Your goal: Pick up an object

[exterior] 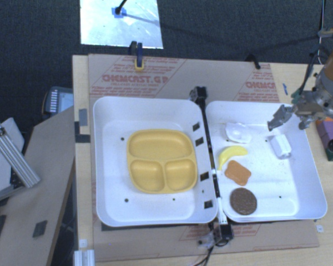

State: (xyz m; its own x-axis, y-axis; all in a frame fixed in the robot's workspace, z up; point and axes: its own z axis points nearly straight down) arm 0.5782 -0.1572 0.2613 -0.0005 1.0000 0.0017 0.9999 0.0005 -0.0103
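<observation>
My gripper [291, 122] hovers over the upper right part of the right bin [305, 204], open with nothing between its fingers. A small white block [279, 146] lies just below and slightly left of it. Further left in the same bin lie a white round piece [237, 132], a yellow banana [231, 153], an orange nugget-like piece [237, 172] and a brown round patty [243, 201].
The left bin [108, 148] holds a yellow divided plate [158, 159]. A black clip rail [206, 143] runs between the two bins. Purple and dark items [328, 134] sit on the bench right of the right bin.
</observation>
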